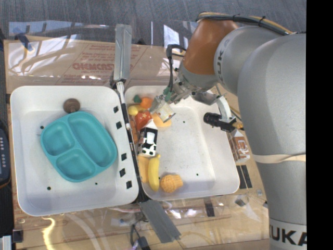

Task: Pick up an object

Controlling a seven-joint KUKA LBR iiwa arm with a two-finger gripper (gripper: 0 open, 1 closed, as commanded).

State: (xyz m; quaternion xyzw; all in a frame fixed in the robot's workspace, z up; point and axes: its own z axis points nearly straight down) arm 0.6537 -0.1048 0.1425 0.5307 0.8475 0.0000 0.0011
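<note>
Camera view shows the grey arm (260, 82) with its orange band reaching over the right bin (208, 155), a shallow white plastic tray with rounded corners. The tool (162, 108) hangs near that bin's far left corner, just above a cluster of small glossy toy foods (141, 111); whether it is open or closed cannot be told. Along the bin's left wall lie a black-and-white blocky object (149, 142), a smooth curved yellow banana (153, 172) and a bumpy orange ball (170, 182). In the left bin (31, 181) rests a teal divided plate (78, 146), with a round brown object (72, 105) near the far edge.
</note>
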